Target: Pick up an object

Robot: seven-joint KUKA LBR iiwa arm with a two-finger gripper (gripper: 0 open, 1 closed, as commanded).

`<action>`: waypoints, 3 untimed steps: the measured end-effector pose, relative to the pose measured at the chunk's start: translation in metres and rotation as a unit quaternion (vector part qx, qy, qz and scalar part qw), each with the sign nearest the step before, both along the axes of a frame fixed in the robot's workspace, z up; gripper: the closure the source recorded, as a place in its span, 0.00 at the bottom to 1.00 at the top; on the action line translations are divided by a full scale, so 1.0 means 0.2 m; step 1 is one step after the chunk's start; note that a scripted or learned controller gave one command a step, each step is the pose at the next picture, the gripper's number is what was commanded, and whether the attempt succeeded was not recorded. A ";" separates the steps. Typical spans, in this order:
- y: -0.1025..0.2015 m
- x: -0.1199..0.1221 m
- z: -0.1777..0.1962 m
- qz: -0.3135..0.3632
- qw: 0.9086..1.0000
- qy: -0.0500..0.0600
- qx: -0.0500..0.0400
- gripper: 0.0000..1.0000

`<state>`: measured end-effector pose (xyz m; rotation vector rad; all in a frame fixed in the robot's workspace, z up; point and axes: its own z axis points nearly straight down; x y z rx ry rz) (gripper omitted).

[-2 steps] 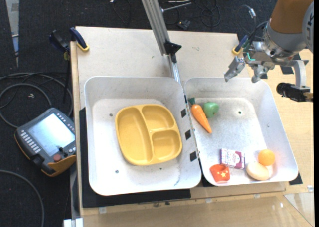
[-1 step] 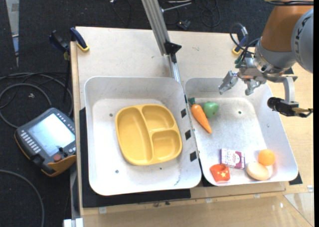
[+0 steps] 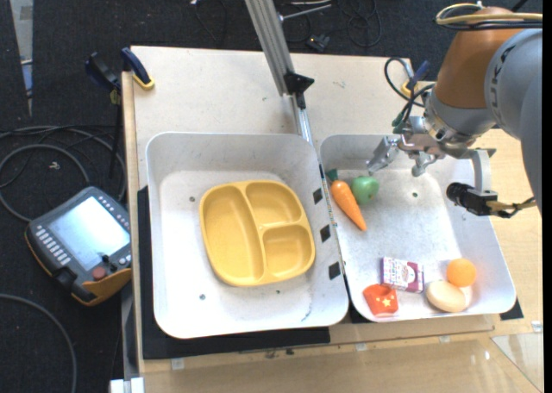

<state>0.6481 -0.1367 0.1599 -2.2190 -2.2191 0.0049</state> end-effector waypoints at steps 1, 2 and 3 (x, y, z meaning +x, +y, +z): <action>-0.01 0.00 -0.22 0.000 1.000 0.000 0.000 0.00; -0.01 0.01 -0.15 0.000 1.000 -0.003 -0.001 1.00; -0.02 0.07 0.13 0.001 1.000 -0.006 -0.001 1.00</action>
